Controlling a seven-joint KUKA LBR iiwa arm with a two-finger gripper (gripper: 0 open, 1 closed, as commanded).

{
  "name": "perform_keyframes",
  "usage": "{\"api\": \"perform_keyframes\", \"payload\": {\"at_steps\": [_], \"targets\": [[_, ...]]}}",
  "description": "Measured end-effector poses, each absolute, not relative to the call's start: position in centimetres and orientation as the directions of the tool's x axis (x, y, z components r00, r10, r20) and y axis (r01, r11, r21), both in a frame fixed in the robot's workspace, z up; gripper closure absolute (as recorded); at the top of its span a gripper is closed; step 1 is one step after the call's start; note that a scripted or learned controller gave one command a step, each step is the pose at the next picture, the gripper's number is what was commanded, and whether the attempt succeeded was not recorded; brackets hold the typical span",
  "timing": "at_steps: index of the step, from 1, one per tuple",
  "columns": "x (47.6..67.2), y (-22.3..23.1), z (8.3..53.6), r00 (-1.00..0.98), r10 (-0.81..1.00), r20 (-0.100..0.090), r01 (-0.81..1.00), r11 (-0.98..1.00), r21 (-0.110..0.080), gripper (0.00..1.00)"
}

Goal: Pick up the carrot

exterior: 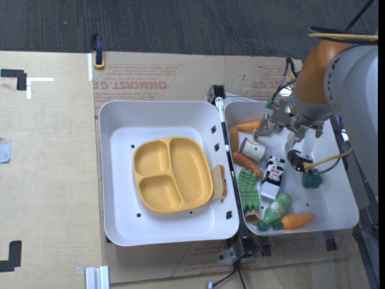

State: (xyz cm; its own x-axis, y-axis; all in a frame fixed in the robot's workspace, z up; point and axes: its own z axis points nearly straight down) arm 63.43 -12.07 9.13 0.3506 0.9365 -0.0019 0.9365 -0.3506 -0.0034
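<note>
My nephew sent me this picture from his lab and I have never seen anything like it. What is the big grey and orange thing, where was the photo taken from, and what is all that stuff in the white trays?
The grey and orange thing is a robot arm, reaching in from the right. At its tip is a two-finger gripper for grasping things. The photo comes from one fixed camera above the bench, looking down at a slant.

Two shallow white bins sit side by side. The left bin holds a yellow three-compartment plastic plate with a slice of toy bread at its right edge. The right bin holds toy food: several orange carrots, one near the front edge, a green bottle and a small cow-patterned carton.

The gripper hangs over the right bin's far side, and I cannot see anything between its fingers.
</note>
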Motion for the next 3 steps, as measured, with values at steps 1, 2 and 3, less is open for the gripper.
{"api": "perform_keyframes", "payload": {"at_steps": [1, 2, 3], "targets": [[65.9, -12.5, 12.2, 0.308, 0.951, -0.002, 0.951, -0.308, -0.001, 0.0], [66.0, -11.6, 9.3, 0.454, 0.891, 0.0, 0.891, -0.454, -0.001, 0.0], [65.8, -11.7, 10.2, 0.453, 0.892, -0.005, 0.892, -0.453, -0.007, 1.0]]}}
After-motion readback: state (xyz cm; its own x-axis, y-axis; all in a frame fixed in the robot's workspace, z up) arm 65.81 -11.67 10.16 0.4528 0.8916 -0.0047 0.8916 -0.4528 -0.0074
